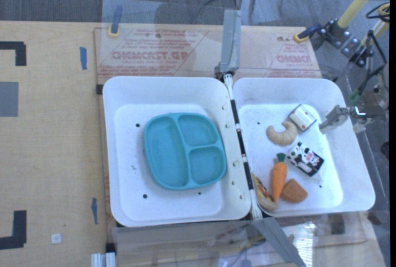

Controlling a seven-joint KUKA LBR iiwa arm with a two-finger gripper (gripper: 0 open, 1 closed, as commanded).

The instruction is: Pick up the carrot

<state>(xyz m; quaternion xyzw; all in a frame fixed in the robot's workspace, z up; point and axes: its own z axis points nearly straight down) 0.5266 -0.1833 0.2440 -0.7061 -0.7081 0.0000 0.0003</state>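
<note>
The carrot [279, 178] lies untouched in the right bin [352, 154], near side, between hot dog [265, 192] and cow toy [305, 159]; the claw [337, 117], state untellable, must approach and descend.

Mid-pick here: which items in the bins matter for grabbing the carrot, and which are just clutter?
For the job:
carrot, in the right bin
gripper, at the right bin's right side

Lying about:
croissant
white can
black-and-white cow toy
orange bread piece
hot dog toy
teal divided plate, in the left bin
</note>
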